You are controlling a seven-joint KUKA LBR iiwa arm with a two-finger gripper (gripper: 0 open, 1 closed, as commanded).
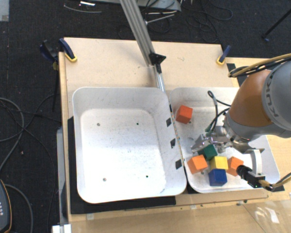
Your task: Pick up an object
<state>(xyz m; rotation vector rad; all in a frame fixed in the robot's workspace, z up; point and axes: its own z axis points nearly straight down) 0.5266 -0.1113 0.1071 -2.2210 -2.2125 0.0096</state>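
Nearest the camera, a blue cube [217, 177] lies at the near edge of the right bin [199, 97], touching a yellow cube [219, 163] just beyond it; an orange cube [199, 163] sits to their left, another orange one [235, 165] to their right, and a green cube [210, 152] lies just beyond. The jaws [212, 141] hang right over the green cube, though I cannot tell whether they are clenched or released; a lone orange cube [184, 114] rests farther off; the left bin [82, 101] sits alongside on the worktop [111, 62].
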